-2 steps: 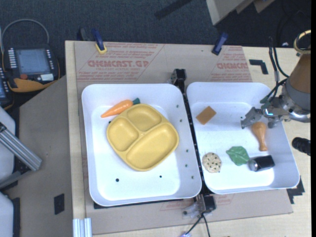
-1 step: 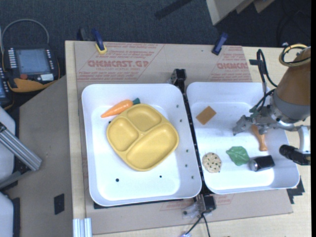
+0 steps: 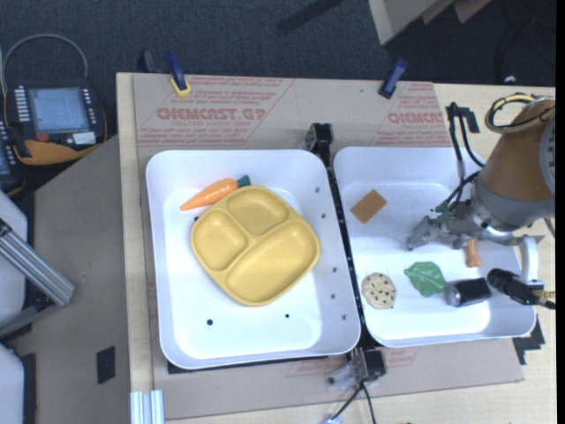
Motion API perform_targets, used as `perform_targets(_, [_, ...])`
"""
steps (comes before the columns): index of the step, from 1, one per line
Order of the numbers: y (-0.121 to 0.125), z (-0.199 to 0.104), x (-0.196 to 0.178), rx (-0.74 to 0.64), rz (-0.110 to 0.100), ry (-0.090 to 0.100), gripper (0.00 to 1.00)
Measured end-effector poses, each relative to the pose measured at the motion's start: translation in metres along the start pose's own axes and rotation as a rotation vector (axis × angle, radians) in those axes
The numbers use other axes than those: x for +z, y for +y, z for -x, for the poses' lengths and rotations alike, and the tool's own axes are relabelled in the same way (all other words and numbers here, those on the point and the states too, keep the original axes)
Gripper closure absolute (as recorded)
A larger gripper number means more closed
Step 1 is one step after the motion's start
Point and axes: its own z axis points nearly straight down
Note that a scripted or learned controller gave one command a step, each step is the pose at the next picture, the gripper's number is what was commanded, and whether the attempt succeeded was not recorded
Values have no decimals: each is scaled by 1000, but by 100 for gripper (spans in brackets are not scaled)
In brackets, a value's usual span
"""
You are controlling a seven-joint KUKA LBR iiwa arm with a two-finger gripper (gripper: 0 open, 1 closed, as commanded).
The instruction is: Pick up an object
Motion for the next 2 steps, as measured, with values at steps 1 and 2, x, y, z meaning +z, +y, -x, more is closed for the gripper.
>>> perform_targets(1, [1,1,-13,0,5,-3,100])
perform_targets(2, [-1,4,-57,1,11,-5,100])
